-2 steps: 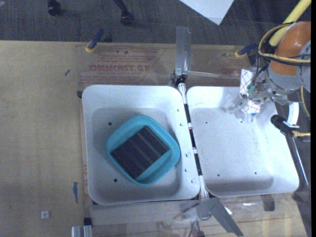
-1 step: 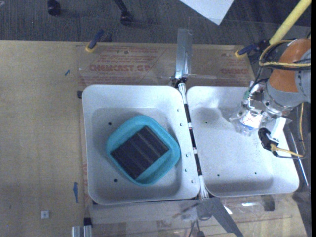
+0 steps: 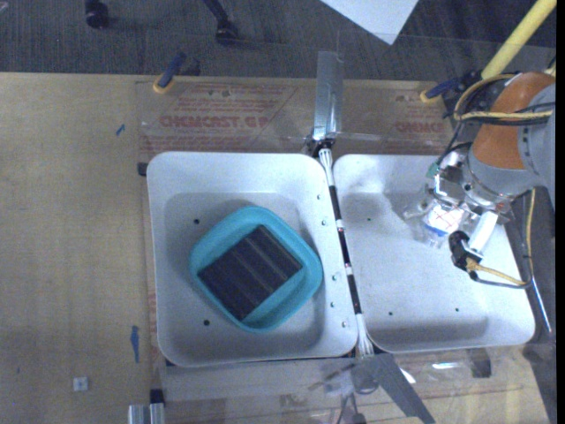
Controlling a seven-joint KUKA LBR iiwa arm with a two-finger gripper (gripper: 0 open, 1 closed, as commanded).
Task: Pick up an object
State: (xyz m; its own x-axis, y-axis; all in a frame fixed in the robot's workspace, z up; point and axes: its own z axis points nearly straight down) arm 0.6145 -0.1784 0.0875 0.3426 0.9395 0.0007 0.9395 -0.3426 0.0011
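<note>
From above the bench, you see the grey arm with its orange band reaching in from the right, its gripper low over the upper right part of the right bin. You cannot tell from this angle how the gripper is set, or whether it has anything. The one plain object, a teal square dish with a dark ribbed insert, lies turned at an angle in the middle of the left bin, well apart from the gripper.

Even overhead light, soft shadows inside white bins (slightly blurry, grainy).
</note>
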